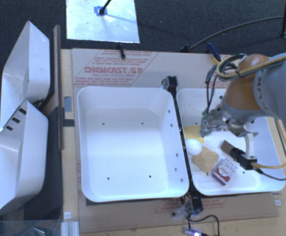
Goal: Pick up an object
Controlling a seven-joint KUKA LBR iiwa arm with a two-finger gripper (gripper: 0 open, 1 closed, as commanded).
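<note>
The tool (pixel 210 127) hangs above the yellow item (pixel 192 132) — finger state I cannot tell. The white egg (pixel 193 146) lies just beside — a nudge could roll it away.

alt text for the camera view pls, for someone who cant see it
A grey robot arm with an orange band lowers its gripper into the right shallow white bin, above a white egg-shaped ball, a tan sponge-like block and a small red-and-white box. The left shallow white bin sits beside it.

Bench (pixel 108 65), two white bins (pixel 133 146), perhaps cardboard-lined.
</note>
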